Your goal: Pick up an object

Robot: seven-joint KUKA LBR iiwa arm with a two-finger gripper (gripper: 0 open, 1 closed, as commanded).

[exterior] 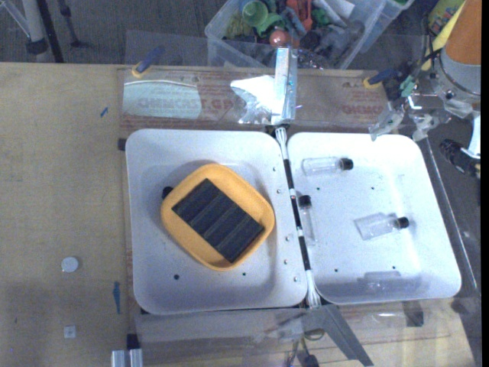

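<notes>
A yellow rounded block with a black ridged panel (218, 217) lies tilted in the left bin (145, 281). The right bin (435, 274) holds small clear bottles with black caps: one near the back (326, 164), one in the middle (380, 225), and one along its left wall (304, 214). The arm, with its orange band (467, 29), hangs over the right bin's far right corner. My gripper (395, 113) sits above that bin's back rim, apart from every bottle, with nothing seen in it.
A clear tub of mixed toys (306, 10) stands behind the bins. Crumpled clear wrap (260, 98) and a blue clamp (149, 60) lie on the board behind them. The bench's left part is bare wood with a small round disc (69, 264).
</notes>
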